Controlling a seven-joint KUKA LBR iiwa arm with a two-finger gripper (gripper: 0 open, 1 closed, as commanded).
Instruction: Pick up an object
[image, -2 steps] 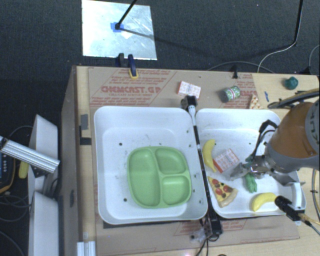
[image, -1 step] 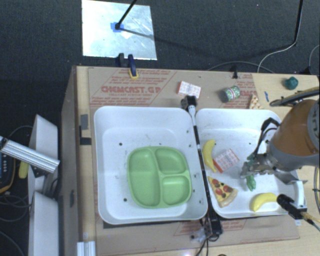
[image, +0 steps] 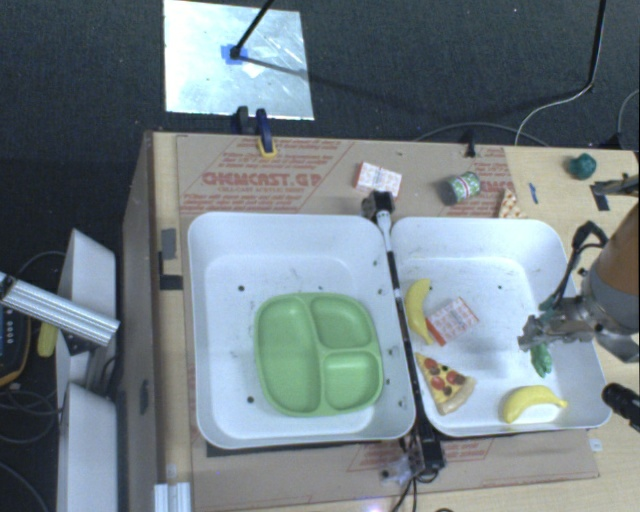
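Hovering in the right bin (image: 480, 235), the hand (image: 545, 335), finger state indeterminate, has a banana (image: 531, 403) at 6 o'clock, long axis 3-to-9.

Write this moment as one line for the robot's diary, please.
claw over right bin, near green item | grasp unconfirmed | bananas, pizza slice lying | divided plate in left bin

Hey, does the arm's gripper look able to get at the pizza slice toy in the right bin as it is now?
Probably yes. The triangular pizza slice toy lies flat and uncovered near the right white bin's front-left corner, apart from the yellow banana and the red-and-white packet. The gripper is over the same bin, with bare floor between.
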